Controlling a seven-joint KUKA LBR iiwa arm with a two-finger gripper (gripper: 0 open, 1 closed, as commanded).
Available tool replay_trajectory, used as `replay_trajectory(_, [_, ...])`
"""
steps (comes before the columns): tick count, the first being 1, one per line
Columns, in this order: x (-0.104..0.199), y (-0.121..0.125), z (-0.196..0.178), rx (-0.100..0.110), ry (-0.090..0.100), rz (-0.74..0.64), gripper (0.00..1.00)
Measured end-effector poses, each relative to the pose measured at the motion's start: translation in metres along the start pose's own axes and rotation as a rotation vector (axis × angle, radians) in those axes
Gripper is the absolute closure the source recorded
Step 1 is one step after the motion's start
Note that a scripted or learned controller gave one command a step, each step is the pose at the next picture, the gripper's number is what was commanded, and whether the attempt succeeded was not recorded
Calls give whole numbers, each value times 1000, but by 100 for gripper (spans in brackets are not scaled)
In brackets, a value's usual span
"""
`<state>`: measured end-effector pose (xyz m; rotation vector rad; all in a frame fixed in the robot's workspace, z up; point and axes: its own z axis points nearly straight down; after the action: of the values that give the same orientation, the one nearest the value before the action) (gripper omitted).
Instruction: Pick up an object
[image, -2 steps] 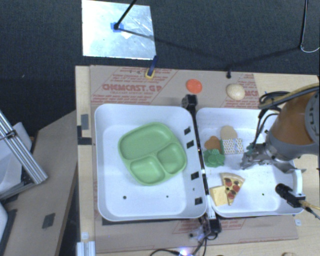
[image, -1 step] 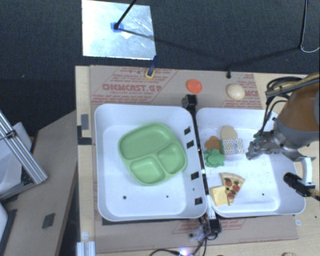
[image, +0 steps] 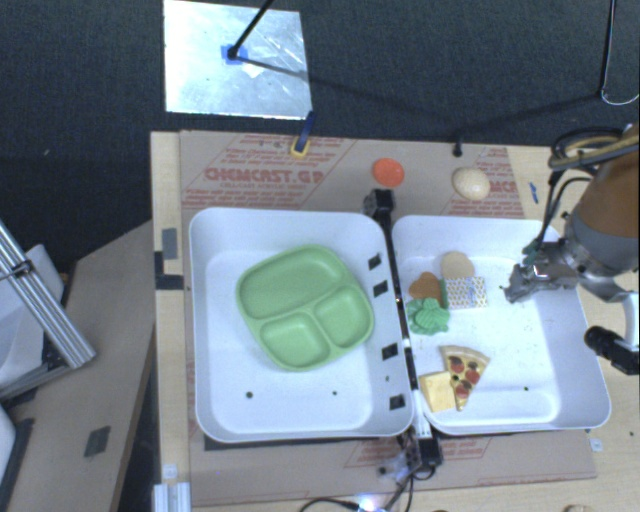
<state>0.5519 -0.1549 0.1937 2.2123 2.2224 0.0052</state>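
Note:
The right bin (image: 560, 400) holds several toy foods near its left side: a tan round piece (image: 457, 265), a patterned block (image: 466, 292), a brown piece (image: 425, 286), a green leafy piece (image: 431, 317), a pizza slice (image: 463, 368) and a yellow cheese wedge (image: 436, 390). My gripper (image: 520, 283) hangs at the bin's right part, pointing left, a short way right of the patterned block. Nothing shows between its fingers.
The left bin (image: 215, 400) holds a green divided plate (image: 303, 306). Behind the bins on the cardboard lie an orange ball (image: 388, 172) and a beige egg-like ball (image: 471, 183). A black divider (image: 395, 300) runs between the bins. A silver sheet (image: 237, 60) lies at the back.

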Motion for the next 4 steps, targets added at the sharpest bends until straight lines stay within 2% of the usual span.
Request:
replay_trajectory(1, [0, 2, -33, 1, 0, 0, 100])
replay_trajectory(2, [45, -24, -37, 6, 3, -3, 100])
replay_trajectory(3, [101, -33, -27, 5, 3, -5, 100])
replay_trajectory(4, [151, -54, -22, 7, 4, -5, 100])
